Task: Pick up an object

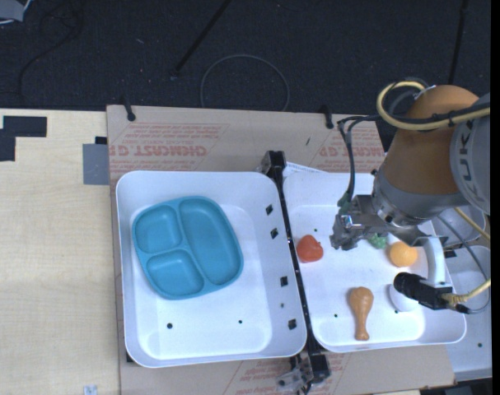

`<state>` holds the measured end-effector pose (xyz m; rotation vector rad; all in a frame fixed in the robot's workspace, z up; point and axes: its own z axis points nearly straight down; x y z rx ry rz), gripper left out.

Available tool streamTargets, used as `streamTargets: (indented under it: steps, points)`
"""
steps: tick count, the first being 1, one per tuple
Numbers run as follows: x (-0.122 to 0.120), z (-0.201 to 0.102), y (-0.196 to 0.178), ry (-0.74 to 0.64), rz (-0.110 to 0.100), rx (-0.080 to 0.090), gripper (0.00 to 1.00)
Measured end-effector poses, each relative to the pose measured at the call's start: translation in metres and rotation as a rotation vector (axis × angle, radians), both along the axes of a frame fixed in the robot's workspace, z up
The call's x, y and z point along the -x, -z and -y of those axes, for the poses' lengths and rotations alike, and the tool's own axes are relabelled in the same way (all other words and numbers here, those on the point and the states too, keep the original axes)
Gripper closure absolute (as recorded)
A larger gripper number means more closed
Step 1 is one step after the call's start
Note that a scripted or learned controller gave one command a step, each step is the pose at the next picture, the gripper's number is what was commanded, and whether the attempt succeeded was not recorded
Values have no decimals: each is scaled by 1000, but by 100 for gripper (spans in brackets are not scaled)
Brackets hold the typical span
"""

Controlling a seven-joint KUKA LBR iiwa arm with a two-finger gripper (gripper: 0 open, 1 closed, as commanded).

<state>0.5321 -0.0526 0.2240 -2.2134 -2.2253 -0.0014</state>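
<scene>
Nothing was lifted yet. The end effector [348,232] hung low in the right bin [332,303], its grip impossible to tell; the red toy [310,248] lay at its eight o'clock.

My gripper [348,230] hangs over the right bin [328,295], and things crowd it closely. A red piece [309,248] lies just beside it toward the divider [287,245] between the bins. A small green thing [380,240] sits close on the other side, half hidden under my wrist, and an orange ball [403,254] lies just past that. Below my gripper in the view a drumstick [361,311] lies apart from it, with bare floor between. Above my gripper the floor is open up to the far wall. Beyond the divider, the left bin [200,327] holds a blue divided plate [186,246], with white floor free around it, widest along the lower edge.
</scene>
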Motion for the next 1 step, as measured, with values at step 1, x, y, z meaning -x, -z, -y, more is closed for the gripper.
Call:
streamTargets:
  steps: [1]
  points:
    - [-9, -59, -8, 0, -1, 1, 100]
